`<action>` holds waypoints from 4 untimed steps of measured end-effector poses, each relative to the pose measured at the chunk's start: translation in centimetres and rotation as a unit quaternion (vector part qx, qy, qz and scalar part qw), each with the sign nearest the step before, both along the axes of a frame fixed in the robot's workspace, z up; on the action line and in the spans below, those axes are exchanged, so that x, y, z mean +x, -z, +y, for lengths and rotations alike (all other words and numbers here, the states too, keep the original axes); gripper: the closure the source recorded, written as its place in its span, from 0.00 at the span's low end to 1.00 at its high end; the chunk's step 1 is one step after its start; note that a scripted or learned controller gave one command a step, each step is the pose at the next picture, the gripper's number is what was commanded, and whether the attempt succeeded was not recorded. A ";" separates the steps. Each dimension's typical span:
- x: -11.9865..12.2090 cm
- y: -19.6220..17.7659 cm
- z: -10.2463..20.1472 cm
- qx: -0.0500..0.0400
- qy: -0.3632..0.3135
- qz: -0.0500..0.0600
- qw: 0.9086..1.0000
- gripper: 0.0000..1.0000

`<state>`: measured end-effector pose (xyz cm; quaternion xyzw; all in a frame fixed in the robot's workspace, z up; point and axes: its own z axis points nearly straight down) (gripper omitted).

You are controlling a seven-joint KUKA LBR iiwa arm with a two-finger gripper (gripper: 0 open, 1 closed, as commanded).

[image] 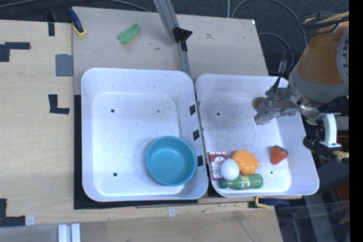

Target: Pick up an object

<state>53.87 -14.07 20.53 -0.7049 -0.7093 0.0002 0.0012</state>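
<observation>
Where the arm (326, 62) enters from the right, its far side is cut off by the frame, and only the orange band and grey wrist can be made out. The bench (34, 122) runs off the left and bottom edges. On it the left bin (102, 122) holds a blue bowl (170, 160) near its lower right corner, close to the wall it shares with the right bin (227, 105); most of the left bin's floor lies bare. The right bin's upper half is open floor too. The gripper (264, 112) hangs over the right bin's upper right part, small and blurred; whether it is released or clenched I cannot tell, and nothing is seen between its tips. All the small things crowd the right bin's lower edge: an orange fruit (245, 161), a green bottle (244, 182) lying flat, a white ball (229, 169) touching both, a red-and-white carton (216, 164) partly hidden behind the ball, and a strawberry (278, 154) apart to the right, below the gripper.
</observation>
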 end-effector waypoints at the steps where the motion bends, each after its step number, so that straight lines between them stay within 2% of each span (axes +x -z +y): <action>1: 1.2 -1.3 5.2 0.000 -0.001 -0.001 1.000 1.00; 2: 1.9 -0.9 11.0 0.000 -0.001 0.000 1.000 1.00; 4: 3.4 -1.2 20.7 0.000 -0.001 0.000 1.000 1.00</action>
